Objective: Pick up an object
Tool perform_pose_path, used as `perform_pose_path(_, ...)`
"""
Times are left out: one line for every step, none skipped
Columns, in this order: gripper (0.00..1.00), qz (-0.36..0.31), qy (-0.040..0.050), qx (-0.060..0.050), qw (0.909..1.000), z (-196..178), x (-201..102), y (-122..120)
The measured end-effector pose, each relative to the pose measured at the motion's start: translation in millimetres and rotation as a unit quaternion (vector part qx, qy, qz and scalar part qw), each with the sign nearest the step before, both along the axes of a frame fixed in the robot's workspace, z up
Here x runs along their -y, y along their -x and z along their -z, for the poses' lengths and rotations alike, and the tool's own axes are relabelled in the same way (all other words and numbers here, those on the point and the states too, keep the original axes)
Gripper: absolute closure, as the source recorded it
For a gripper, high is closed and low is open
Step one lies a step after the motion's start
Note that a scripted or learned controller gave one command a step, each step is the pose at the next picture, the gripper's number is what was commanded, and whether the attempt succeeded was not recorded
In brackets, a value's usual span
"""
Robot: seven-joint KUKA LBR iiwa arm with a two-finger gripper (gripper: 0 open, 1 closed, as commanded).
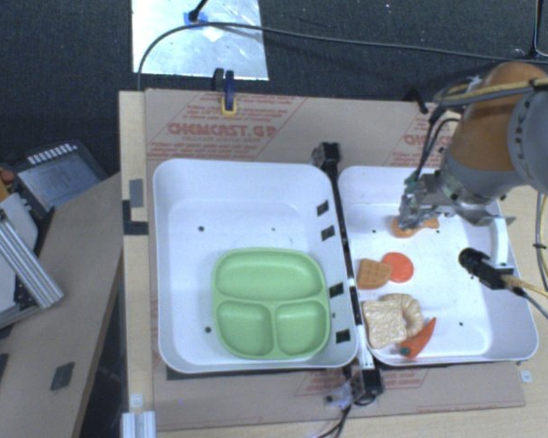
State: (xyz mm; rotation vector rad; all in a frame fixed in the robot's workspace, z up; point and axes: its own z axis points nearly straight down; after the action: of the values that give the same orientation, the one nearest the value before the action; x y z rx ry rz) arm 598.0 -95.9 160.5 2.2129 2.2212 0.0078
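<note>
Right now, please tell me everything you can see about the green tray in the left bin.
The green tray is a pale green, rounded rectangular plate that looks like matte plastic. It has three compartments: one long one at the far side and two smaller ones at the near side, all bare. It lies flat on the floor of the left bin, in the near right part, close to the divider between the bins. Nothing else touches it.

Left bin [192, 199] back half open
</note>
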Motion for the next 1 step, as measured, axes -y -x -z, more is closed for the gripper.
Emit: perform_pose_path(1.00,0.001,0.0001,-0.001,1.0000,-48.6,5.5,5.7)
